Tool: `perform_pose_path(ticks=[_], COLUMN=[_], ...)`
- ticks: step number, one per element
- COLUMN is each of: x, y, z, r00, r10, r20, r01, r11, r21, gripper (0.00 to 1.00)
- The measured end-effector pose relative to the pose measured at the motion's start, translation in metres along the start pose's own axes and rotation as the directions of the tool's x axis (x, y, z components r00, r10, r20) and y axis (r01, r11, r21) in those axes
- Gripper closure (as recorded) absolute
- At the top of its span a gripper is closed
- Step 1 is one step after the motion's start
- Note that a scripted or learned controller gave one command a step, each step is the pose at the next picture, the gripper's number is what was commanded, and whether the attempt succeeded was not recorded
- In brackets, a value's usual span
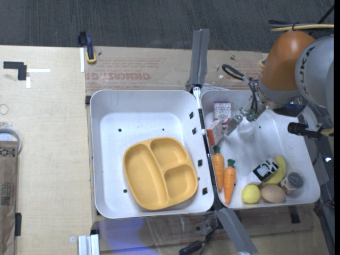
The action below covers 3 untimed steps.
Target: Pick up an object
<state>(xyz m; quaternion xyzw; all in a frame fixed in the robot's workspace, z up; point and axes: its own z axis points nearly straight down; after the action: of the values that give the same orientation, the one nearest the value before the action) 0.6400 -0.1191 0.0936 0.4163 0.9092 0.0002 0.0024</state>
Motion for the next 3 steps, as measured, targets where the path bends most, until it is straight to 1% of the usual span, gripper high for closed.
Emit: perform_pose_path(ticks=[1,2,3], x=[-0.001,0.081,0.077], y=[0.000,0.039,0.075], z=[-0.011,-0.101,-0.140], r00=[1.000,0.957,0.997], r10=[0.001,0.291,-0.075], r20=[0.003,-0.002,-0.002], r01=[-0.001,-0.291,0.075], r11=[1.000,0.957,0.997], r21=[-0.003,0.004,0.001], gripper=[1.00,1.00,1.00])
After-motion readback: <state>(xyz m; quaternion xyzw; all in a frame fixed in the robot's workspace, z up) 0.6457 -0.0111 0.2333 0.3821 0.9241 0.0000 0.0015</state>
